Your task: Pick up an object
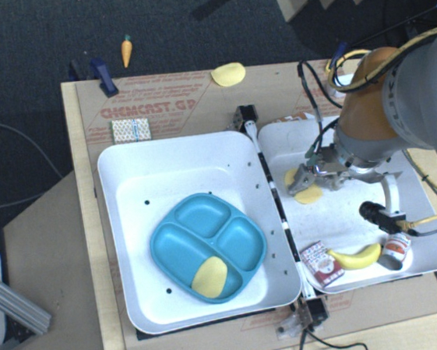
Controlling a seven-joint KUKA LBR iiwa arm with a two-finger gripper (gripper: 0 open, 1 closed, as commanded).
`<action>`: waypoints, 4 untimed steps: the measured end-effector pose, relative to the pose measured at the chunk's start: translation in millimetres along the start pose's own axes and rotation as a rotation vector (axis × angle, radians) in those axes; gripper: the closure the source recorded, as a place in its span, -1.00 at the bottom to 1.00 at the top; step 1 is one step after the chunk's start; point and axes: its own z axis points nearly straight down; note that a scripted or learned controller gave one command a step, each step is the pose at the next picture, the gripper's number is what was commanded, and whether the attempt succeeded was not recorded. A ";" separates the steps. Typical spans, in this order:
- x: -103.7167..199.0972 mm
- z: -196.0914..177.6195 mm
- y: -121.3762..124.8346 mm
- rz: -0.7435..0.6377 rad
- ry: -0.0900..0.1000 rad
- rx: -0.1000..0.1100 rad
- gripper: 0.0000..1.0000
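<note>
My gripper (pixel 311 178) is low in the right bin (pixel 416 187), near that bin's left wall. Directly under and beside it lies a pale yellow object (pixel 308 195), with another yellow bit (pixel 290 177) showing on the gripper's left. The gripper hides whether the two are one piece. Along the bin's front edge lie a banana (pixel 357 256), a small red and white carton (pixel 320 263) and a small can (pixel 396 250).
The left bin (pixel 125 181) holds a blue divided plate (pixel 208 218) with a yellow lump (pixel 210 276) in its front compartment. Outside the bins, at the back, are a yellow piece (pixel 228 74), a toy carrot (pixel 127 51), a blue item (pixel 103 77) and a patterned card (pixel 131 129).
</note>
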 end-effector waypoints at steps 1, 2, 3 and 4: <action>-9.4 -0.3 17.5 -0.001 -0.002 -0.003 -1.00; -2.5 -0.3 15.7 -0.001 0.000 -0.001 -1.00; 3.6 -0.2 12.2 0.000 0.000 0.000 -1.00; 2.9 -0.6 52.4 -0.001 -0.002 -0.003 -1.00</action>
